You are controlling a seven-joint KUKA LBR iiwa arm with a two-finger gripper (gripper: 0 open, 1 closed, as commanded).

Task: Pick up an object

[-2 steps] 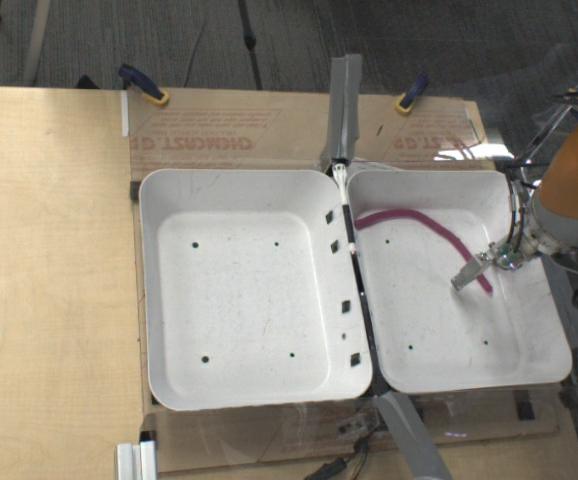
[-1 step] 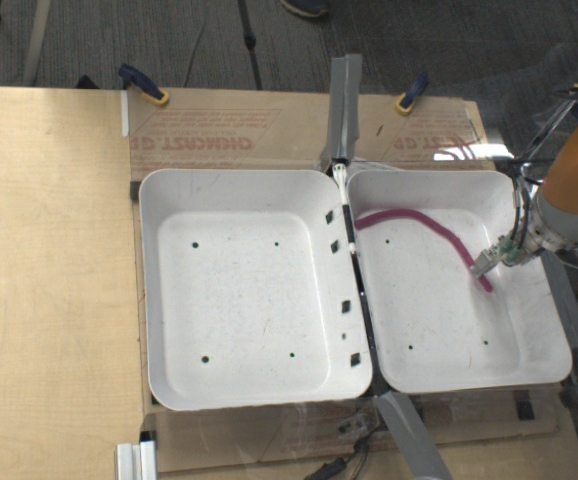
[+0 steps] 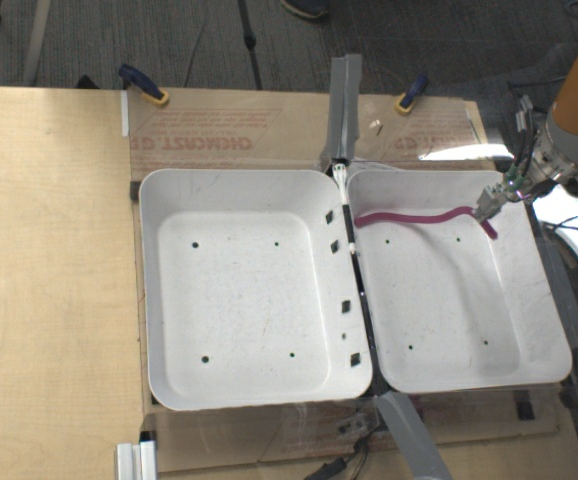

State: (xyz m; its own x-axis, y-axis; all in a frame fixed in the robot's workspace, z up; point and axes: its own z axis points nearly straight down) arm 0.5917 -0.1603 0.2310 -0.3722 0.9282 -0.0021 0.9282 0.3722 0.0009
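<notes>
Camera view looks down at a slant on two shallow white bins set side by side on a bench. Left bin (image 3: 169, 368) sits next to a bare plywood area of the bench (image 3: 39, 268); right bin (image 3: 529, 353) is toward the arm's side. A grey divider strip (image 3: 344, 108) runs up btwn the bins at the far end. Brown cardboard (image 3: 229, 133) lies under and behind both bins, w/ reversed printed lettering on it, held by two blue-and-yellow clamps (image 3: 141, 82) at the far edge.

Task obj: a long, thin purple flexible strip (image 3: 414, 217), lying in the right bin near its far wall. It runs from just beside the inner wall next to the divider across to the bin's far right corner, slightly wavy.

Arm comes in from the right, orange band visible at the frame edge. Gripper (image 3: 493, 202) is at the right end of the purple strip, its tip touching or overlapping that end. Can't tell if it's spread or pressed together, or whether the strip is actually pinched — too small and blurred.
</notes>
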